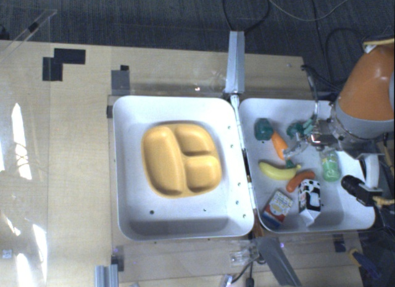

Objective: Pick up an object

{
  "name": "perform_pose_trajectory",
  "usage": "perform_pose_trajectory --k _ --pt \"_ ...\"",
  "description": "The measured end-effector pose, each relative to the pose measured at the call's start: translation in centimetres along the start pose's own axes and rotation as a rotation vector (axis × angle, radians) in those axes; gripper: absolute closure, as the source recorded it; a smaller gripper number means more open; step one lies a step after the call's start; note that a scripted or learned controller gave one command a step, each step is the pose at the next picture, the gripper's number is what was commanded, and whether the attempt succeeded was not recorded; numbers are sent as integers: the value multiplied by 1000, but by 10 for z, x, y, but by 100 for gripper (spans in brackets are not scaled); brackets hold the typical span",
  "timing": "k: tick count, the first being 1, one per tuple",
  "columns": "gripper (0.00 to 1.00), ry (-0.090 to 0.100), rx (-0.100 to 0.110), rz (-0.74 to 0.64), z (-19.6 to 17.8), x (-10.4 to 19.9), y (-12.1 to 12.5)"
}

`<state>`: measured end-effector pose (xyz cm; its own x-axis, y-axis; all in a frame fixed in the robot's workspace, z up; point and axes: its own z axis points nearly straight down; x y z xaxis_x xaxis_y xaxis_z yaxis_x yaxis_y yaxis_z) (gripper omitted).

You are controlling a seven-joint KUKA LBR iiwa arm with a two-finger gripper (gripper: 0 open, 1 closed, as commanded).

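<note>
Nearest edge: the pale wooden tabletop [62, 218] runs along the bottom and left, with a sheet of clear plastic lying on its left part.
Left bin: a shallow white plastic bin [133, 218] holds a yellow three-compartment plastic plate [182, 158], lying flat near its centre.
Right bin, near side: a second shallow white bin [345, 218] holds a small white-and-black carton with a cow pattern [310, 200] and, just beside it on the left, a small box with a red and blue printed face [279, 205].
Right bin, middle: a yellow toy banana [278, 170] lies flat; an orange-red sausage-shaped toy [300, 179] sits just right of it; a pale green translucent bottle [330, 167] lies further right.
Right bin, far side: an orange toy carrot [279, 144] and a dark teal rounded toy [263, 129] lie near the dividing wall.
Arm: the grey arm with the orange band [370, 88] reaches in from the right.
Pincer: the pincer [307, 135] sits low over the bin's far half, beside a small teal piece; I cannot tell whether it is clenched or released.
Doing the step well: in my judgement, pick one toy standing apart, such as the banana, centre over it and descend straight.
Writing: the box's print is too small to read.
</note>
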<state>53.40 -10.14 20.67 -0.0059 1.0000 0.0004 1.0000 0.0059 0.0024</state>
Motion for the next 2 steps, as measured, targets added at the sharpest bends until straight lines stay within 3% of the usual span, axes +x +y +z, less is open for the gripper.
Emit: perform_pose_trajectory --k 1,2 --pt "0 -2 -9 -56 118 -25 64" --pt "0 -2 -5 -337 104 -36 65"
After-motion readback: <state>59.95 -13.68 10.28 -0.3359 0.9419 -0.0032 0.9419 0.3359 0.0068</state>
